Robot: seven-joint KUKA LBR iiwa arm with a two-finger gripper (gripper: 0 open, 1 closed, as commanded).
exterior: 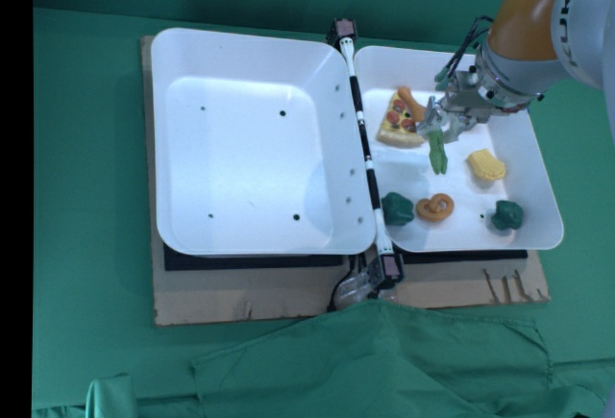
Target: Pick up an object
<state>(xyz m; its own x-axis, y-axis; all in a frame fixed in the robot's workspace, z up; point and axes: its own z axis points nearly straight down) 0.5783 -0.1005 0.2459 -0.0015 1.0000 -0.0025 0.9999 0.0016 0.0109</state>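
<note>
Since the gripper (pixel 440 123) sits low over the right white bin (pixel 538 214), upper middle of that bin, what matters is the slim green stick-shaped toy (pixel 438 153) directly under it. Its long axis runs near vertical in the frame, top end up at the fingertips, bottom end pointing toward the lower edge. I read it as pinched at its top end between the fingers, so closed on the toy, though the fingertips are small and partly blurred with the green; I can't tell whether the lower end touches the bin floor.

Neighbours, all in the right bin:
- flat yellow pizza-slice toy with red toppings (pixel 398 124), just left of the gripper, very near the stick's upper end. Closest snag.
- small yellow corn-like block (pixel 486 165), right and slightly below, apart from the stick.
- orange pretzel-shaped toy (pixel 434 208), below the stick's lower tip, with a gap.
- dark green lumpy toy (pixel 397 208), lower left by the divider rail.
- second dark green lumpy toy (pixel 506 214), lower right corner.

My judgement: a straight lift clears everything; only sideways drift toward frame left risks dragging the pizza slice. Grip looks shallow at the end of the stick, so it could pivot or slip out. Left white bin (pixel 192 61) fills the frame's left half, well apart.
</note>
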